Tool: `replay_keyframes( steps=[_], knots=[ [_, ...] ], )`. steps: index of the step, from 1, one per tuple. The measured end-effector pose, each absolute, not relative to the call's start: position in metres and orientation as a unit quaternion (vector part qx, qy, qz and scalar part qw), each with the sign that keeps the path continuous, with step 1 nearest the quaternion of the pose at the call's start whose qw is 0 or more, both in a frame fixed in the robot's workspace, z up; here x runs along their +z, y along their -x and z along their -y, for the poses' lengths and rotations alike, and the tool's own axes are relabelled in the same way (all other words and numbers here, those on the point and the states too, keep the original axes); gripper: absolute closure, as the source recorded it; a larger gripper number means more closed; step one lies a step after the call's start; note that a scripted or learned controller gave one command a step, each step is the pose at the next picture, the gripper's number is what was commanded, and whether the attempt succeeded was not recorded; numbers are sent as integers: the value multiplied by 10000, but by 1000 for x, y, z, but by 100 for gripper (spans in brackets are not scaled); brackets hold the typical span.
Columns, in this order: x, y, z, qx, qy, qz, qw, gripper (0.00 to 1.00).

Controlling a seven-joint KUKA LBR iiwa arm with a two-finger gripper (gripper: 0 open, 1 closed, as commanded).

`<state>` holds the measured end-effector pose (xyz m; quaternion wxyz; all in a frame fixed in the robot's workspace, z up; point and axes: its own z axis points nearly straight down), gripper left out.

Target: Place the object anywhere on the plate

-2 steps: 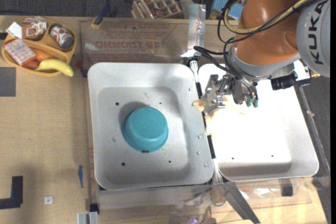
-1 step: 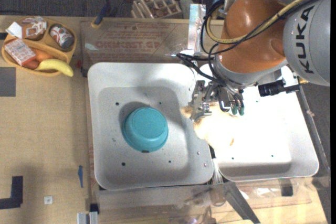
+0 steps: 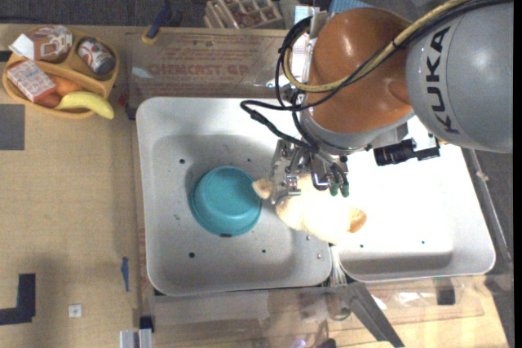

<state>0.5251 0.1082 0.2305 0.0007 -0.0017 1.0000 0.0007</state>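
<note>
One fixed camera looks down aslant on both white bins [image 3: 163, 257], arm [image 3: 457, 69] entering from right.

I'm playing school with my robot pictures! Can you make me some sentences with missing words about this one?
1. The plate under the gripper is pale ____.
2. The bowl in the left bin is colored ____.
3. The bowl lies to the ____ of the plate in the picture.
4. The banana outside the bins sits in an orange ____.

Missing words: yellow; blue; left; tray

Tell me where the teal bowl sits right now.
The teal bowl sits in the left bin, near its middle, just left of the end effector and the pale yellow plate.
</note>
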Motion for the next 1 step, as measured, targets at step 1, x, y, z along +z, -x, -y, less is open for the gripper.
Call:
replay_keyframes(
  steps=[1],
  knots=[
    [231, -525, -108, 8, 15, -10000, 8, 0]
  ],
)
